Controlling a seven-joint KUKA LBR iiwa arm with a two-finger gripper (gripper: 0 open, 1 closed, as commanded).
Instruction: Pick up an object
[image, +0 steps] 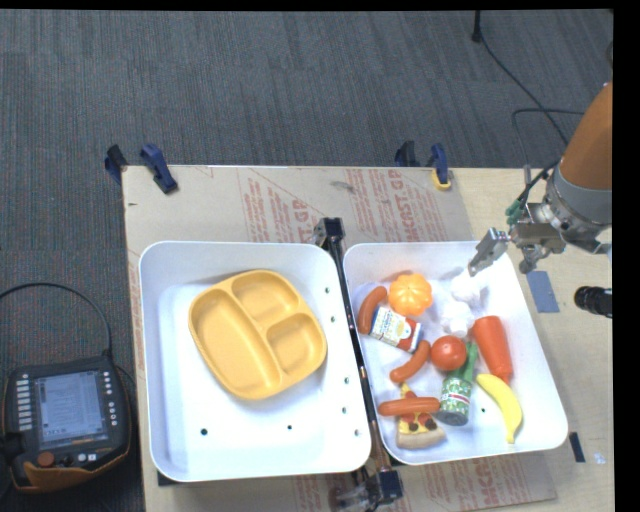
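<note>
Worktop (250, 205): a pale board printed with red lettering, held by blue clamps (155, 165) along its far edge.
Left bin (165, 290): shallow and white, it carried a yellow divided plate (258, 332) with three compartments, lying near the bin's middle.
Right bin (535, 400): shallow and white, touching the left bin along a shared edge, it held a heap of toy food.
Toy food, far side: an orange pumpkin-like piece (411, 293), a sausage (370, 304) by the shared edge, a small red-labelled packet (394, 327), and white pieces (462, 300) toward the far right corner.
Toy food, middle: a red tomato (449, 352), a carrot (492, 347), a second sausage (409, 363).
Toy food, near side: a green bottle (458, 392), a banana (503, 404), a hot dog (409, 406), a pizza slice (419, 431).
Arm (588, 160): grey with an orange band, it reached in over the worktop's right edge.
Gripper (510, 251): it hung above the right bin's far right corner, its jaws spread apart, nothing between them, the white pieces just below one finger.
Pendant (65, 410): a handheld controller lay on the carpet beyond the worktop's left edge.
</note>
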